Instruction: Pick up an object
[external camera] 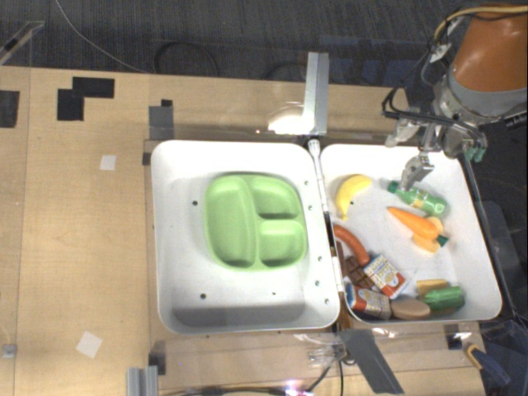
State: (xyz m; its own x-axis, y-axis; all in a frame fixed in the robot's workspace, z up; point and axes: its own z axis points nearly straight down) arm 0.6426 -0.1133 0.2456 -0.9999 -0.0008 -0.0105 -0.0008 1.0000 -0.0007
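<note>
My gripper (415, 174) hangs over the far part of the right bin (481, 246), just above a green bottle (419, 196) lying on its side. A yellow banana (351, 191) lies to the left of it. An orange carrot (417, 223) rests just nearer than the bottle. Toward the near edge lie a red-brown sausage (350, 244), a small printed carton (383, 275), a brown oval piece (410, 308) and a green and yellow item (441, 294). Nothing shows between the gripper's fingers.
The left bin (177, 221) holds a green divided plate (254, 220). A metal post (316, 97) stands at the back between the bins. The arm's orange band (493, 52) sits over the right bin's far right corner.
</note>
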